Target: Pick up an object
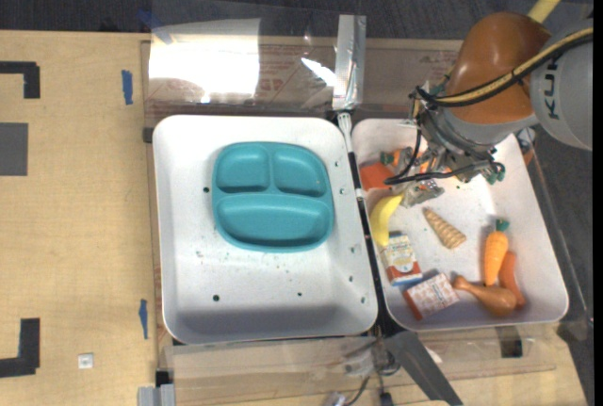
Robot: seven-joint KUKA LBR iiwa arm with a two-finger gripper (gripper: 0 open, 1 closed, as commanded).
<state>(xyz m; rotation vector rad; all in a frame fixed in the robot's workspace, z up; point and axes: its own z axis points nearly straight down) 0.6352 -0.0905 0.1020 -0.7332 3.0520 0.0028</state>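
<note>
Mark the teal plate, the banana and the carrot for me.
teal plate [273,197], camera view, central divider.
banana [382,218], camera view, mid-body.
carrot [495,255], camera view, orange body.

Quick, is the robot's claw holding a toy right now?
Gripper: low over the right bin, near the banana; open, shut or holding something cannot be told.

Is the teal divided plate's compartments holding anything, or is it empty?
Empty: the teal divided plastic plate in the left white bin shows bare compartments.
</note>
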